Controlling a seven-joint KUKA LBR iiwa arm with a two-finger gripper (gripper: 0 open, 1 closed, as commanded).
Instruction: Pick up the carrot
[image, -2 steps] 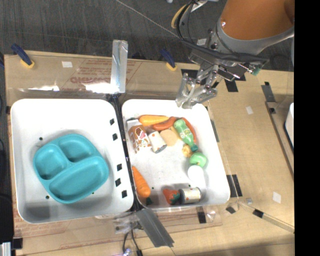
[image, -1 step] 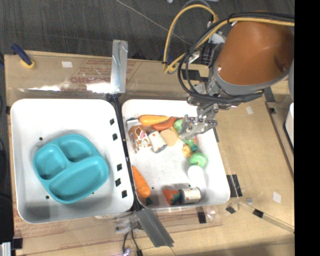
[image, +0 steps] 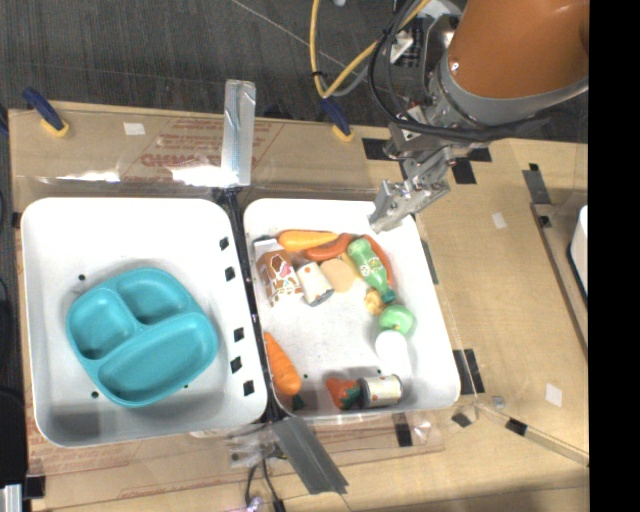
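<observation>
carrot (image: 281, 366) — orange, tapered, against bin wall

No text I can read with confidence anywhere on my bench. Reddish printed lettering runs across the clear sheet (image: 185, 150) behind the left bin, but it is faint and too blurred to make out a word. The green bottle (image: 370, 262) in the right bin carries a small red patch that could be a label; no letters come through. The little box (image: 280, 277) beside it has a brown and white printed face, pattern only, nothing legible. The can (image: 381, 390) at the near edge shows a dark band, unreadable. No numbers, brand marks or signs can be made out.
</observation>
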